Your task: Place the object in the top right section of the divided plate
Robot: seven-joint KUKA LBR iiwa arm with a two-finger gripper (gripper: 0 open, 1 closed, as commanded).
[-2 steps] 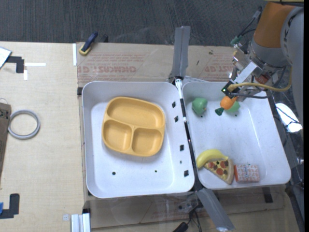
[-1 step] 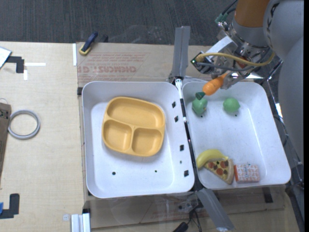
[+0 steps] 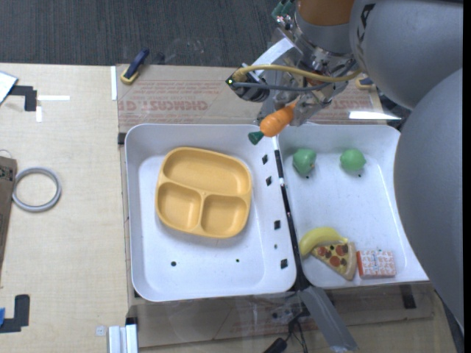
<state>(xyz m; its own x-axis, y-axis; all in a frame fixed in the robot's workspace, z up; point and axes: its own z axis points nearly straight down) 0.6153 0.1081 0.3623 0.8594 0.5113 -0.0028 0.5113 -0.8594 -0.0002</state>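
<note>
While your arm reaches in from the right, you can see the gripper (image 3: pixel 288 113) up over the far rim where the two bins meet, closed on a small orange carrot (image 3: pixel 274 123) whose green tip hangs down toward the left bin (image 3: pixel 140 271). Down in that left bin sits the yellow divided plate (image 3: pixel 204 192), well apart from the carrot, and your right bin (image 3: pixel 390 168) holds two green balls (image 3: pixel 304 160), a banana (image 3: pixel 321 237), a pizza slice (image 3: pixel 335 257) and a wafer (image 3: pixel 377 263).
</note>
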